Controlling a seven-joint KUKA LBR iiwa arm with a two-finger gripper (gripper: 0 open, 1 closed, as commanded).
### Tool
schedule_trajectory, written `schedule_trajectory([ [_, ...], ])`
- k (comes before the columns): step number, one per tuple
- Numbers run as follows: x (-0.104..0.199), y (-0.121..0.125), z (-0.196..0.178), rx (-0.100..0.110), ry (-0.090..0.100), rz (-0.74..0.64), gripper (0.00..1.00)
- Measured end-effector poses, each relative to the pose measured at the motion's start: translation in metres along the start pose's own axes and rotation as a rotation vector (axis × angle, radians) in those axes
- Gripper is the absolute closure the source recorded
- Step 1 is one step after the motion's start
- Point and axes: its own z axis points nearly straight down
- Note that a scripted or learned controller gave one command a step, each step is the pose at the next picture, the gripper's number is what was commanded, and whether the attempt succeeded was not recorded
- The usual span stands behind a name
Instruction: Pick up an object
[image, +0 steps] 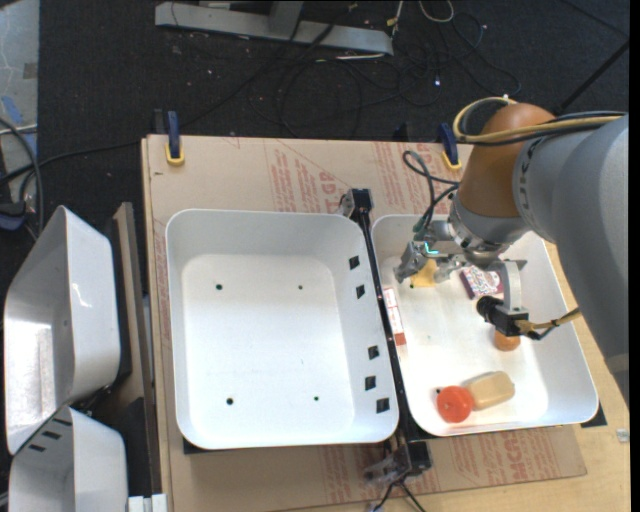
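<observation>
our end effector (432, 262) sits low in the right bin (570, 400), its grip state impossible for us to tell, and could, we judge, miss the yellow piece (424, 279) or nudge it aside.

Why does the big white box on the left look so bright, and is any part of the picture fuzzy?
In the camera view, light glares off the left bin, washing its floor nearly flat white; the right bin shines too. The arm near the lens looks soft and blurry, while the red ball stays fairly sharp. Shadows are faint.
</observation>
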Motion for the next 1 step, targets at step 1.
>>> schedule_trajectory([
  [1,-0.0097,0.0150,0.0124,0.004,0.001,-0.001,0.00],
])
